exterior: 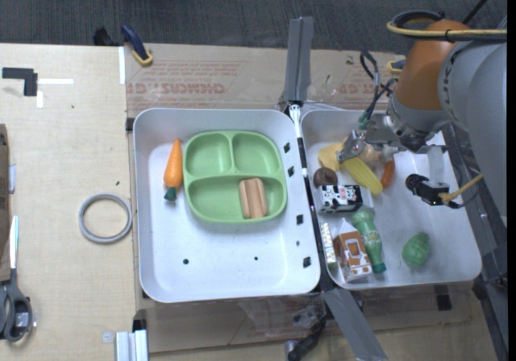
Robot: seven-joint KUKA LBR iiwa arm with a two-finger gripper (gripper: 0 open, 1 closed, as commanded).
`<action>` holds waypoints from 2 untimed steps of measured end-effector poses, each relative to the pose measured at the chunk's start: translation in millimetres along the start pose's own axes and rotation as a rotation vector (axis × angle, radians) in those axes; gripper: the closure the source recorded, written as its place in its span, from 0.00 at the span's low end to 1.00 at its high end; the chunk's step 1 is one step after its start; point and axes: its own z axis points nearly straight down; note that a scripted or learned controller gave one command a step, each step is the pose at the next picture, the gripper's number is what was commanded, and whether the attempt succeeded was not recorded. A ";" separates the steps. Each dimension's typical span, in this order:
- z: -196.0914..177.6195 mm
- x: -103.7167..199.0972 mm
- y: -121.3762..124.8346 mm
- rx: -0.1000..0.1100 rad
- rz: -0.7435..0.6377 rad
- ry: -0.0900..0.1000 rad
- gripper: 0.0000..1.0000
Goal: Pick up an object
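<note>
Claw (355, 147) positioned low in the right bin (459, 267), upper-left area; opening state cannot be told. Yellow corn cob (362, 173) located just beside the tips at 5 o'clock, long axis running 10 to 4 o'clock. Brown ball (326, 177) further out at 8 o'clock.

Both bins (153, 214) look like smooth white plastic with a slight sheen. The green tray (211, 156) in the left one is matt plastic. The bench (64, 158) is pale, wood-like and matt. The far board (210, 81) looks like brown cardboard. The right-hand bottle (371, 240) is glossy green plastic.
</note>
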 end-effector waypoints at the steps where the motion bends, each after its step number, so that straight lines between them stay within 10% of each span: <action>1: -2.2 19.6 -33.5 -0.005 -0.125 -0.009 0.00; 2: -2.2 19.6 -33.5 -0.005 -0.125 -0.009 0.00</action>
